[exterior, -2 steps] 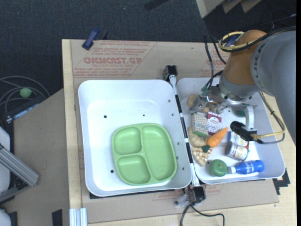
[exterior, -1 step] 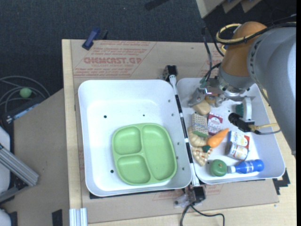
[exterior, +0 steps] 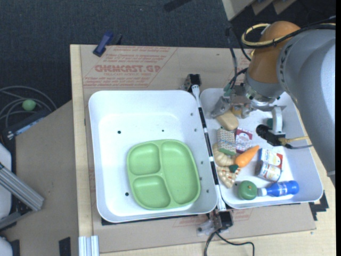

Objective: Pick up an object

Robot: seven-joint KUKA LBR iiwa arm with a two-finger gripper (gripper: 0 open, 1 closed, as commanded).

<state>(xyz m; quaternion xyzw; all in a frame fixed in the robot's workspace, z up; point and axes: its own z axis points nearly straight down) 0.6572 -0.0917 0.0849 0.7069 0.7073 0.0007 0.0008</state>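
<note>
My gripper (exterior: 230,111) hangs over the back left corner of the right bin (exterior: 311,177), and its fingers stand open. Just below it lies a tan, bread-like lump (exterior: 228,122), with nothing held between the fingers. Further forward in the same bin are a checkered packet (exterior: 226,138), a small red and white box (exterior: 243,140), an orange carrot (exterior: 246,156), a labelled can (exterior: 268,166), a blue bottle (exterior: 281,188), a green round thing (exterior: 246,190) and a pale corn-like piece (exterior: 226,174).
The left bin (exterior: 104,121) holds a green divided plate (exterior: 162,174). The grey arm with its orange band (exterior: 272,52) fills the upper right above the right bin. A blue clip (exterior: 104,43) lies on the cardboard behind the bins.
</note>
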